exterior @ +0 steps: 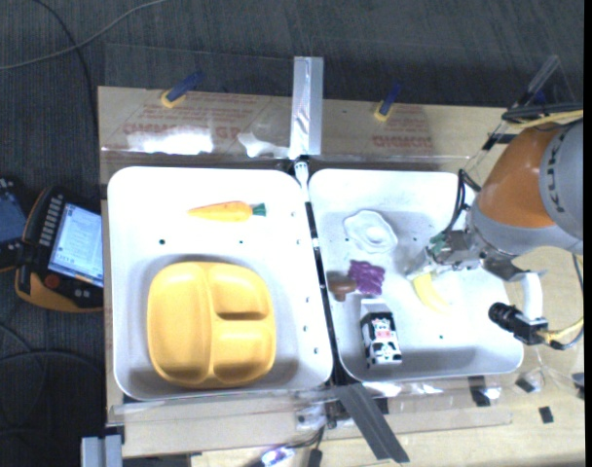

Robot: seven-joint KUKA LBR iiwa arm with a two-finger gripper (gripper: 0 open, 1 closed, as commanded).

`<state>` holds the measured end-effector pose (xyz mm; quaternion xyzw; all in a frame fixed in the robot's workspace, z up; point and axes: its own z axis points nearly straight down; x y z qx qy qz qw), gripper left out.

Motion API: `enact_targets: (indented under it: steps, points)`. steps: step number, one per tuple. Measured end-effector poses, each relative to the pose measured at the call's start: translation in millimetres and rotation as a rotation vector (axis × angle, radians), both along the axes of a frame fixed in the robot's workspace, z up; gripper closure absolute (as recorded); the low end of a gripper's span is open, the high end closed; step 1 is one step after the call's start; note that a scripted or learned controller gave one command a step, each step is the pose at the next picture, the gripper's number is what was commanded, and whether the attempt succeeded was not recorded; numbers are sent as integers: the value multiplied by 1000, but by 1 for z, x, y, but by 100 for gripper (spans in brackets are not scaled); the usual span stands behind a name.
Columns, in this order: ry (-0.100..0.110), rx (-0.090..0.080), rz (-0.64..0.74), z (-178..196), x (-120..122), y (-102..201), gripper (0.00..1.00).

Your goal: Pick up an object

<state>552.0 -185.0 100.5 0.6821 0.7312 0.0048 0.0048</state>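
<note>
My gripper (440, 258) hangs low over the right bin (471, 358), near its right-hand middle. A pale yellow banana-like piece (432, 292) lies on the bin floor just below and in front of it, close to the gripper tip. To the left lie a white fried-egg toy (370, 230), a purple bunch of grapes (367, 277) with a small brown piece (343, 286) beside it, and a black-and-white cow-print carton (381, 339) near the front wall.
The left bin (130, 202) holds an orange carrot (224, 211) near the back and a large yellow divided tray (211, 321) at the front. The arm's orange band (515, 185) sits over the right bin's far right corner.
</note>
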Motion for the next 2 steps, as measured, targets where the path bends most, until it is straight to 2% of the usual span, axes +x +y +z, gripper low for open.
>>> enact_targets:
  steps: [1,2]
  points:
    - [3,-4,-219,-10,18,38,100]
    - [16,-3,-140,83,74,100,100]
